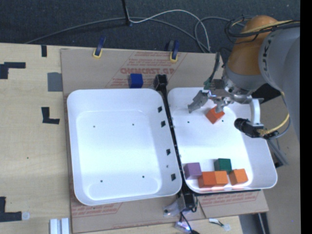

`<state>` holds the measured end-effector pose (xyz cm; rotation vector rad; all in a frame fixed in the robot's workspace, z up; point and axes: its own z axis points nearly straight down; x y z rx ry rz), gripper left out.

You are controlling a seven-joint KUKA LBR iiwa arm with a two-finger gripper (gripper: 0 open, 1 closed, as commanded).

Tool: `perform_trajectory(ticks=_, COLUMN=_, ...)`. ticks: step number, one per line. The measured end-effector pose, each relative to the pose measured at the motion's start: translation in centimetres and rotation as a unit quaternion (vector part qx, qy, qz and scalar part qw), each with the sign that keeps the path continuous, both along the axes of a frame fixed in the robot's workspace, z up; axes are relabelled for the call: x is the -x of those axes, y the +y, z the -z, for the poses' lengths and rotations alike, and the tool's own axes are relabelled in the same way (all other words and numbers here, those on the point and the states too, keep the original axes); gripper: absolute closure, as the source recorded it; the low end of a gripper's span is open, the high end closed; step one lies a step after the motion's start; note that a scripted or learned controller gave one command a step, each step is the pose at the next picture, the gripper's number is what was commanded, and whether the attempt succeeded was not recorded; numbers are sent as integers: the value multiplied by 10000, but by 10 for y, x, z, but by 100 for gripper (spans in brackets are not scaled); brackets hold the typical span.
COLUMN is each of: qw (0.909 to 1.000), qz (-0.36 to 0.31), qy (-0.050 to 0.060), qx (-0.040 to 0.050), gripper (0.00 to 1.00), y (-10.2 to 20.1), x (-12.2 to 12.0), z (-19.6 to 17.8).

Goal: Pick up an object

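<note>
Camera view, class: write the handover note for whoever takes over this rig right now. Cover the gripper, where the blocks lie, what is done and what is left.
Gripper: above the far part of the right bin, with an orange block at its fingers, seemingly raised off the floor; a firm hold cannot be confirmed.
Near edge of the right bin: purple block, green block, two orange blocks.
Blue block on the cardboard beyond the left bin.
Done: arm at a block.
Left: confirm the hold, lift clear.
</note>
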<state>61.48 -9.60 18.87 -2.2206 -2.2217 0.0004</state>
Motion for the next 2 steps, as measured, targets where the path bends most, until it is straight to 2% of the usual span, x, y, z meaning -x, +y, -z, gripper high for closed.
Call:
perform_trajectory(ticks=1, qw=10000, qz=26, qy=15, qx=7, gripper=0, y=-92, x=-36, z=91)
perform_trajectory(ticks=2, qw=10000, qz=-1, qy=0, qx=3, gripper=100, y=-88, x=-38, z=78)
